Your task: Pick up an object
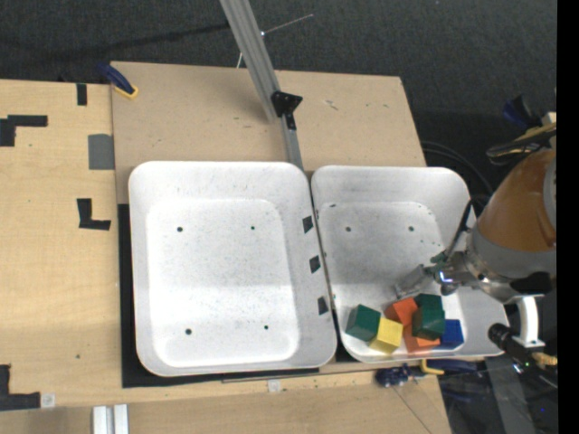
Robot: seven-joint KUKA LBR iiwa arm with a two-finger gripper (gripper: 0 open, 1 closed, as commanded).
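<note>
Several coloured blocks lie bunched in the near right corner of the right bin (380,197): a green one (364,322), a yellow one (388,334), an orange one (404,310), a dark green one (430,315) and a blue one (451,333). Another orange block (421,341) lies under the dark green one. My gripper (418,281) reaches in from the right, its tip just beyond the orange and dark green blocks. I see no block lifted off the bin floor.
The left bin (217,260) adjoins the right one along a shared rim. A slanted metal rod (258,52) ends in a black clamp near the far rims. The arm's orange band (525,215) hangs over the right bin's right wall.
</note>
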